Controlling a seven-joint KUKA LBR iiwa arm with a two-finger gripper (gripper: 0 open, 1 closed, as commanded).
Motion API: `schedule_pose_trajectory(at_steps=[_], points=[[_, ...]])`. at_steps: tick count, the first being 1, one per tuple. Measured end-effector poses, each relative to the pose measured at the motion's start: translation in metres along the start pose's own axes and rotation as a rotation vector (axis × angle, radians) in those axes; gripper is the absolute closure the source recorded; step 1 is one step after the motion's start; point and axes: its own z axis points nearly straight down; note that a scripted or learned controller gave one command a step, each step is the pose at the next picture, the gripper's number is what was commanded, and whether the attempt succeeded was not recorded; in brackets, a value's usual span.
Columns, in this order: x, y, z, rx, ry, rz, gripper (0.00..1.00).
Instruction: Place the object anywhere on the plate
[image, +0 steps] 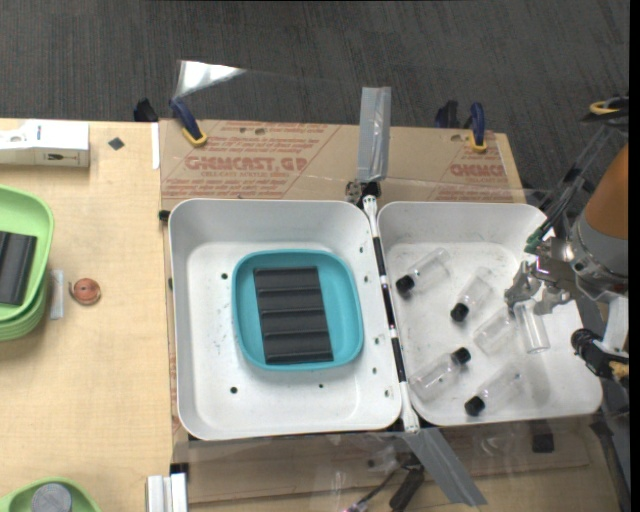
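Grey arm enters from right; end effector low over right bin, finger state unclear.

Arm: coming in at the right edge, an orange band over a grey ring below it
Wrist: silvery metal block under the grey ring, with small bright fittings and what may be a green tag on its left side
Cables: thin dark leads running up and away along the right side; one loops past a yellow clip near the top corner
Gripper: pale, metallic, slim parts pointing left; blurred here, so finer detail like screws is hard to make out
Lower right: a black rounded knob-like part with a white piece beside it
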Motion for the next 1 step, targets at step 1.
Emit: schedule_pose_trajectory(at_steps=[1], points=[[0.0549, -0.064, -0.0276, -0.001, 0.001, -0.098, 1.0]])
